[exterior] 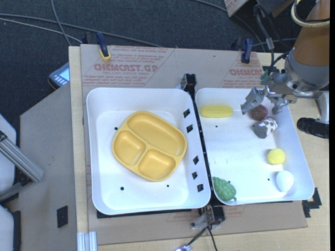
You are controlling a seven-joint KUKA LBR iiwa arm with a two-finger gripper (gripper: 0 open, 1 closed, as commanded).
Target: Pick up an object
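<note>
Nearest the camera, at the front edge of the right bin [301, 163], a green leafy-looking object [224, 189] lies against the bin's front-left corner, close to the divider where the two bins meet. Further right along the same front edge sits a white egg-shaped object [285, 181], and just behind it a small yellow ball [276, 156] — the two are near each other but apart.

In the left bin [99, 140] a yellow divided tray [149, 145] with three compartments lies flat near the middle, turned at an angle to the bin's walls.

Moving back in the right bin, a small white-and-red object [269, 125] rests just beside a grey piece, and behind it is a dark reddish-brown round object [259, 112]. The tool [266, 102] hangs over this spot, its grey fingers spread to either side of the reddish-brown object; the fingers stand apart and nothing is seen clamped between them, though whether they touch the object cannot be told. To the left, near the back of the same bin, a yellow oblong object [216, 111] lies on its side, well apart from the tool.

Above the tool the arm's grey wrist and orange band [314, 33] rise toward the upper right. Farther back, the tabletop [157, 61] shows brown board with red lettering, held by two blue-and-yellow clamps [102, 45] at its rear edge — beyond that, cables trail across dark carpet.
</note>
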